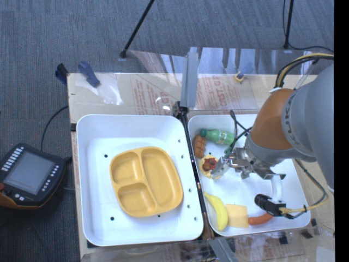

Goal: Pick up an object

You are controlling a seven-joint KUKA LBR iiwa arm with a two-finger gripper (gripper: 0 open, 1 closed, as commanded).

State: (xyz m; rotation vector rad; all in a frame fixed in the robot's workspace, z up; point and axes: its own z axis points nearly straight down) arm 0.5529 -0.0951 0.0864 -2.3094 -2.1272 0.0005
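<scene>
The bench (98, 94) carries two shallow white bins side by side. The left bin (92, 146) holds a yellow divided plate (145, 180) with three compartments, lying flat near the bin's centre.

The right bin (301, 198) holds the loose objects. A green bottle (216, 136) lies on its side near the far edge, toward the far left corner. An orange-brown item (199, 145) lies just beside it against the left wall. A small red and yellow item (209, 163) lies near the left wall, below the bottle. A yellow banana (217, 210) lies at the near left corner, touching a pale yellow block (236, 215). An orange carrot-like piece (260, 219) lies along the near edge, right of the block.

The arm (283, 124) reaches over the right bin. The gripper (222, 167) sits low near the bin's left side, just beside the red and yellow item. Finger state cannot be determined; no object is visibly between the fingers.
</scene>
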